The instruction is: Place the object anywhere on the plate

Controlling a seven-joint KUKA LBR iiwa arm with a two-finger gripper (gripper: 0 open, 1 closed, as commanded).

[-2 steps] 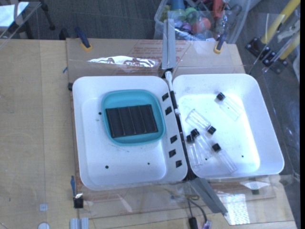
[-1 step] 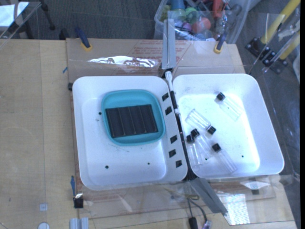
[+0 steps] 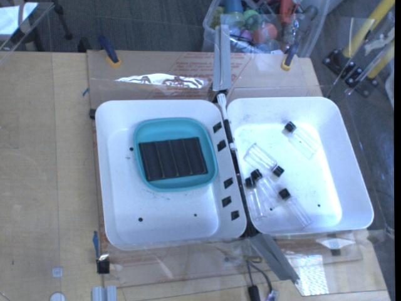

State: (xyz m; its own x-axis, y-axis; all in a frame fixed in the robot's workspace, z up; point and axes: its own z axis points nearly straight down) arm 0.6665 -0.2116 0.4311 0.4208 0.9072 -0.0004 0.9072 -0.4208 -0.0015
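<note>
A teal square plate (image 3: 144,133) lies in the left white bin (image 3: 119,193), with a dark ribbed insert (image 3: 172,158) on it. Several clear vials with black caps lie scattered in the right white bin (image 3: 341,168). One vial (image 3: 301,140) lies toward the back by itself. Another vial (image 3: 262,155) lies near the middle of the bin. The others cluster near the bin's left front, among them one vial (image 3: 257,196) by the divider and one vial (image 3: 294,209) further right.
Black clips (image 3: 227,182) line the seam between the two bins. A clear tub of colourful items (image 3: 263,11) stands behind the bins. A crinkled foil strip (image 3: 160,80) lies on the cardboard behind the left bin. Wooden bench extends to the left.
</note>
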